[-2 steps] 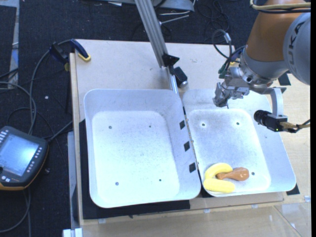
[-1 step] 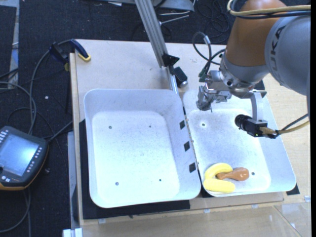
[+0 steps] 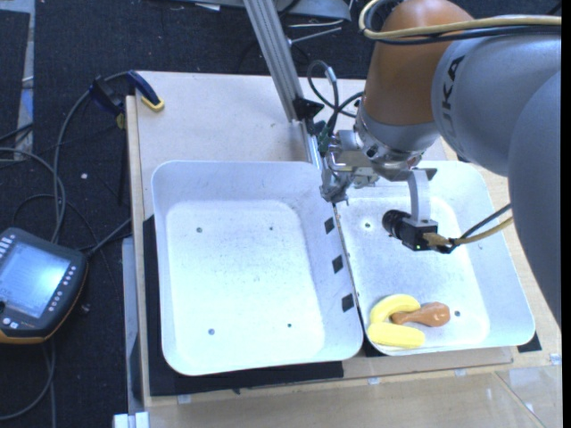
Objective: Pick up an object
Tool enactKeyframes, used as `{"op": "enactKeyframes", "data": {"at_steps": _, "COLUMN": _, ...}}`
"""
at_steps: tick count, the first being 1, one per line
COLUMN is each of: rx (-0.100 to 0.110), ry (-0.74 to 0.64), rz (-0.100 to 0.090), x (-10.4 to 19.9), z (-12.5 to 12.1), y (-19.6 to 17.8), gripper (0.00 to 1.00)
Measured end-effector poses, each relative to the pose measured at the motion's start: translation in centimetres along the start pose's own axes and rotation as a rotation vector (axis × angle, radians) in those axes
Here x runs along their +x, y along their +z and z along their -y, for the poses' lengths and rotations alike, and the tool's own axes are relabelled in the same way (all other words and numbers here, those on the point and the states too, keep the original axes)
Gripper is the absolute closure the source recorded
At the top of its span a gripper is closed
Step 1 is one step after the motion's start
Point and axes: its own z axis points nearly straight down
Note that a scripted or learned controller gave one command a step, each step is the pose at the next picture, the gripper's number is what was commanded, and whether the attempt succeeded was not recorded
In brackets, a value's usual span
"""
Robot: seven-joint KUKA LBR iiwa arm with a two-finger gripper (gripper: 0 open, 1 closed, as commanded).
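The yellow banana (image 3: 393, 321) lies at the right bin's (image 3: 500, 270) near edge, touching a brown piece (image 3: 428, 315). It looks light and smooth, best pinched across its middle. The gripper (image 3: 337, 185) hangs well apart; I cannot tell how its jaws stand.

Cut-off dark lettering on the arm (image 3: 451, 80), not fully legible.

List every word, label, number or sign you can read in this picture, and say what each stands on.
"KU": dark letters on the grey arm, seemingly a word's start, cut off by the arm's curve.
Screen of the handheld control panel: too small and blurred to read.
White bins: no writing visible.
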Motion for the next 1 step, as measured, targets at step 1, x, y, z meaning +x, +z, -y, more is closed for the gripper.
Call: {"op": "enactKeyframes", "data": {"at_steps": 1, "rx": 0.000, "ry": 0.000, "rz": 0.000, "x": 4.74, "z": 0.74, "y": 1.72, "gripper": 1.00}}
